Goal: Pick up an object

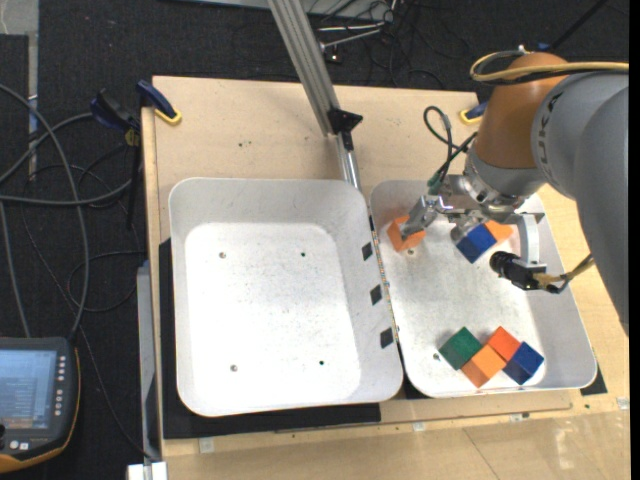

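Camera view shows the two-finger gripper (pixel 425 220) low over the right white bin (pixel 560 313), its fingers closed around a small orange block (pixel 405 234). A blue cube (pixel 477 241) lies just beside it, under the wrist.

2 smooth, matt white plastic-looking bins (pixel 270 388) (pixel 560 353), speckled inside, on a pale, matt wooden bench (pixel 250 128), brushed metal rail (pixel 300 48), glossy orange wrist band (pixel 510 108), smooth coloured blocks (pixel 492 356)
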`<act>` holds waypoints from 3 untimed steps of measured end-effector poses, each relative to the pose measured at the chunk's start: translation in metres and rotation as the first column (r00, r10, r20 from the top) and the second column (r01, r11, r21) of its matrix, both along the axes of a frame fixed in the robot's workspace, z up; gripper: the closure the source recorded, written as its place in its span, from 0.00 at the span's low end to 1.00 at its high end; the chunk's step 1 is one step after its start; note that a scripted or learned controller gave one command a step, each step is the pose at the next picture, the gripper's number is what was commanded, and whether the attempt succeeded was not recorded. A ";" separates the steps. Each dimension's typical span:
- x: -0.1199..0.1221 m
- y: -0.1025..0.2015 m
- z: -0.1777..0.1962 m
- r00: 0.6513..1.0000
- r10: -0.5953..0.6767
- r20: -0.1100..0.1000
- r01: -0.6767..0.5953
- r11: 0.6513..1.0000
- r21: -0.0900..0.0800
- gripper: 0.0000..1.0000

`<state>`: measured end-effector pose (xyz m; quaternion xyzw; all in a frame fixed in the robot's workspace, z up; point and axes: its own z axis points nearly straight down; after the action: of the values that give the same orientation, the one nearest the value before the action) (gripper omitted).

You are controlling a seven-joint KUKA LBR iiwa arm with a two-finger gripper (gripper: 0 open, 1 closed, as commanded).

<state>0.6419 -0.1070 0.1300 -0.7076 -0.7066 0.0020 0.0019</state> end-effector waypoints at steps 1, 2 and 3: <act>0.001 0.001 -0.033 1.000 0.001 0.007 -0.001 1.000 0.002 0.00; -0.001 -0.002 -0.023 1.000 -0.001 -0.004 0.001 1.000 0.001 1.00; 0.006 -0.010 0.030 1.000 0.001 0.012 -0.001 1.000 -0.001 1.00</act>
<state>0.6479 -0.1171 0.1603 -0.7074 -0.7068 -0.0016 -0.0027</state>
